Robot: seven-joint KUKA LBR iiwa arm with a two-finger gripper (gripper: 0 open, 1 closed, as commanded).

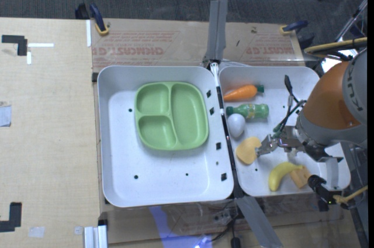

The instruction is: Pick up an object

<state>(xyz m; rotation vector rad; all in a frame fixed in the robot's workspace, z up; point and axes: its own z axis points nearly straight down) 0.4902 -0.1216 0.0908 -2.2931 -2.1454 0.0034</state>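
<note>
Camera view: claw (264,148) is hovering with fingers parted beside the yellow chip (248,150), lining up a grasp.

Bench (47,141) bearing two white bins (117,182)

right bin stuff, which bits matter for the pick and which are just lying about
For the pick:
- gripper
- yellow chip beside it
- banana
- carrot
- green bottle
- white egg

Lying about:
- green plate in the left bin
- blue clamps
</note>
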